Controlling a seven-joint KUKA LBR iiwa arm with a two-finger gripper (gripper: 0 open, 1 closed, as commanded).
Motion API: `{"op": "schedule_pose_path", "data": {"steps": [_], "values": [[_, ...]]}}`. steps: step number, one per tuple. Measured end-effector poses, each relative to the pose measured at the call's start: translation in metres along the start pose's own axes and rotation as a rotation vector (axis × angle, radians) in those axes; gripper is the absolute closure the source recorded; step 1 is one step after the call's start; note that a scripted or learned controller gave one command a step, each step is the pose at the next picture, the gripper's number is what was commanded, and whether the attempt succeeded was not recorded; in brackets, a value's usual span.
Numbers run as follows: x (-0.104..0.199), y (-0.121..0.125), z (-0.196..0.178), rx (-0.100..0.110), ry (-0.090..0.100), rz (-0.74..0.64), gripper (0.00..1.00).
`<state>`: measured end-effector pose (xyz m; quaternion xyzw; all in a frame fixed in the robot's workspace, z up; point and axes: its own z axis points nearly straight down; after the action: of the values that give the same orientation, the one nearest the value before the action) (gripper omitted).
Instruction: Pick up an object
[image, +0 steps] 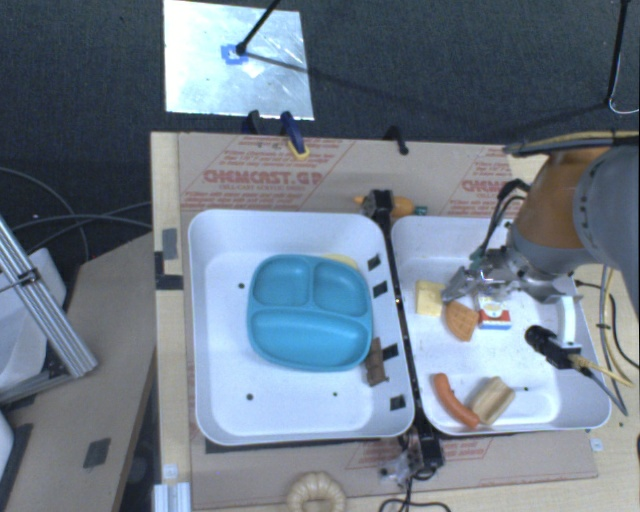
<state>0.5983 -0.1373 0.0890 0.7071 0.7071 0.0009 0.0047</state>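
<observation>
Hand (480, 283) low in R bin (575, 400), over toy food cluster: yellow block (429, 298), waffle piece (461, 320), red-white carton (494, 318). Fingers: can't tell if apart or together; nothing seen held. Likely lining up on carton/waffle. Sausage (452, 400) & bread (491, 399) near front wall, tighter. L bin (215, 330) has blue tray (308, 311).

Even, bright overhead light, soft shadows, glare on the foil sheet (238, 58); slightly soft focus.
</observation>
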Motion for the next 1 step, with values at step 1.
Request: {"op": "schedule_pose_path", "data": {"steps": [1], "values": [[-0.0035,0.0037,-0.0152,-0.016,-0.008,0.002,1.0]]}}
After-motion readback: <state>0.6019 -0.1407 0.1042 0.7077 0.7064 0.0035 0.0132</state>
